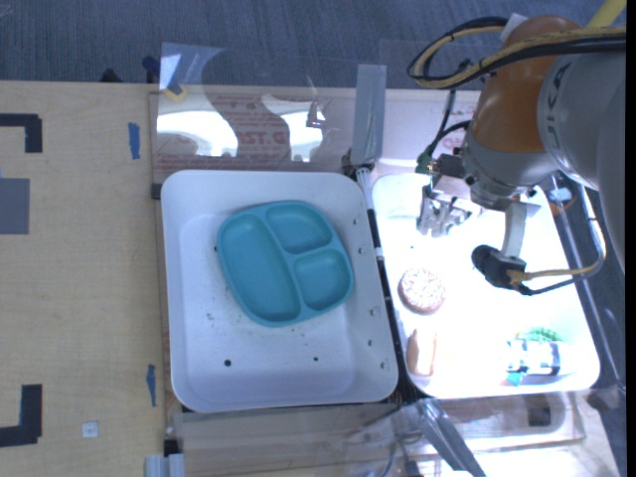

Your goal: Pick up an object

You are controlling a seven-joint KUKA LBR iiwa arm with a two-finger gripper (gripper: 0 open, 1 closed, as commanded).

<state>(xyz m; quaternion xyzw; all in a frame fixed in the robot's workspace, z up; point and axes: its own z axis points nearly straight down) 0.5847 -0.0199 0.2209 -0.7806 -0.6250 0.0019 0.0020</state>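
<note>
Plate (285, 262) was teal, sitting in a white bin (199, 356). Cookie-looking thing (422, 290) was pinkish with speckles, small toy (535, 355) was green and blue, arm (527, 87) grey with orange.

Setting: robotics lab. Evidence: industrial arm (537, 97) with looped cables over two white bins (189, 366), black alignment marks (25, 132) on wooden bench (70, 296).

Right bin (556, 266) overexposed, washed white; glare on plastic sheet (238, 127); left side evenly lit.
</note>
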